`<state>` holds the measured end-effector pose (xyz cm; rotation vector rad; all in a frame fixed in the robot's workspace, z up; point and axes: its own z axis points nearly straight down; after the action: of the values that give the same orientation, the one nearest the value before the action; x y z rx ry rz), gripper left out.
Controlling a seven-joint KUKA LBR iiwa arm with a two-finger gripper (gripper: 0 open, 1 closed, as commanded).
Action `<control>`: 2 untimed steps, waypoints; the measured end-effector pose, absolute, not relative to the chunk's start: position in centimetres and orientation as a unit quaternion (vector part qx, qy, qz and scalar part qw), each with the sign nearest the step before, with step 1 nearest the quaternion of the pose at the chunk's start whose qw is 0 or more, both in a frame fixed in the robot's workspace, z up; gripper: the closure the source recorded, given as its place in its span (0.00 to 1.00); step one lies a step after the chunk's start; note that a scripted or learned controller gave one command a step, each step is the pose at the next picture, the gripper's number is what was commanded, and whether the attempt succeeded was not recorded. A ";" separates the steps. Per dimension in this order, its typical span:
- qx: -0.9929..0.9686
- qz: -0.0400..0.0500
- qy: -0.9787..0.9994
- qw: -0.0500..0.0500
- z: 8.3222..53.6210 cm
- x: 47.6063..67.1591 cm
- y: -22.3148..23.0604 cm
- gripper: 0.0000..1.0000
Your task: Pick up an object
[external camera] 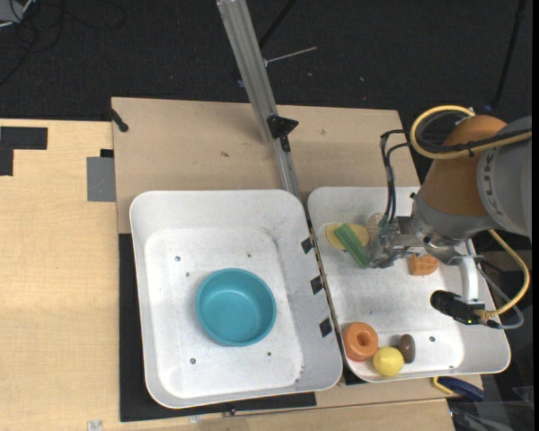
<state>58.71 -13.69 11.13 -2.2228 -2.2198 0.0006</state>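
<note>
In the right bin (404, 305), my gripper (385, 248) reaches down at the upper middle, right beside a green block (350, 244) that lies over a pale yellow piece (358, 233). An orange chunk (422, 264) sits just right of the gripper, partly under the wrist. Near the bin's front edge lie an orange ring (360, 340), a yellow ball (388, 361) and a small brown piece (406, 347). A teal bowl (236, 306) stands in the left bin (162, 241).
A slanted metal rail (254, 70) rises from between the bins toward the back. Black clips (316, 284) line the divide between the bins. Cables loop off the arm at the right, and a black part (455, 306) sticks out over the right bin.
</note>
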 end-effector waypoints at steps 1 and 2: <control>-0.708 -0.001 -0.707 -0.002 16.7 58.1 -14.5 1.00; -0.707 -0.001 -0.707 -0.002 21.8 57.2 -14.6 1.00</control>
<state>57.19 -14.58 21.83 -2.2245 -2.2235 -0.0036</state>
